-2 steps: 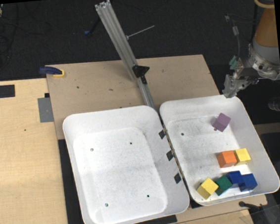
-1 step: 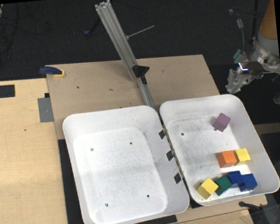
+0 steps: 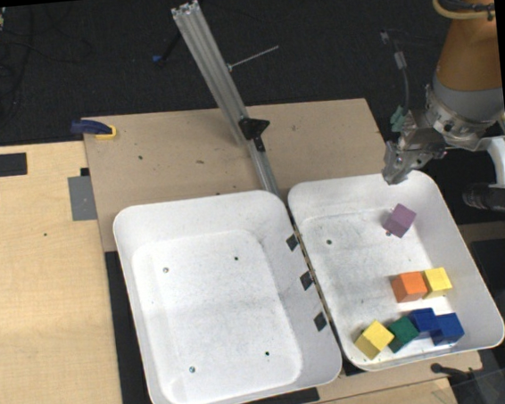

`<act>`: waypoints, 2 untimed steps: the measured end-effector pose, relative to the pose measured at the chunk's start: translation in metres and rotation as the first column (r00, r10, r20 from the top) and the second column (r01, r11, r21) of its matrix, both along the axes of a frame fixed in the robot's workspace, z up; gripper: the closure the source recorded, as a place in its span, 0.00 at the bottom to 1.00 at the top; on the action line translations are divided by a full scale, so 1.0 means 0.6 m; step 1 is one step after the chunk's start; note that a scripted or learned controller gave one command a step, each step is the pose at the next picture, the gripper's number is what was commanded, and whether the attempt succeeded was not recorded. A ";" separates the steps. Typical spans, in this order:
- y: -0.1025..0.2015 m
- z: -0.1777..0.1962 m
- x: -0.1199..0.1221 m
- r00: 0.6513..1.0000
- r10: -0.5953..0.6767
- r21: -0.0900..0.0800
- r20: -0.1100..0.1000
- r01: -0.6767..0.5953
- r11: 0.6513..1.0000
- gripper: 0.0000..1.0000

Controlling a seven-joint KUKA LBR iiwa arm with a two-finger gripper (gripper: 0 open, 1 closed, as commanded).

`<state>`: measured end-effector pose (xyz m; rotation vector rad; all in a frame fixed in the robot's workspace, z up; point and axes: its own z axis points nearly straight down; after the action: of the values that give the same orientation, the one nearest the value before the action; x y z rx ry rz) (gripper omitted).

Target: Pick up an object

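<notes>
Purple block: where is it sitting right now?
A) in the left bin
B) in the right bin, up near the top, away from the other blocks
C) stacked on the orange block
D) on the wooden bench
B: the purple block lies in the right bin, near its top, apart from the orange block and the other blocks lower down.
</notes>
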<state>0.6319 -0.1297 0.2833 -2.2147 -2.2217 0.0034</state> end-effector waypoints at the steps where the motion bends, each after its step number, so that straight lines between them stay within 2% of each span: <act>1: 0.093 -0.009 -0.013 1.000 0.001 0.001 0.001 -0.001 1.000 1.00; 2: 0.174 -0.050 -0.009 1.000 0.001 0.000 -0.001 -0.001 1.000 1.00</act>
<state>0.6263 -0.0251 0.2534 -2.2132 -2.2223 0.0042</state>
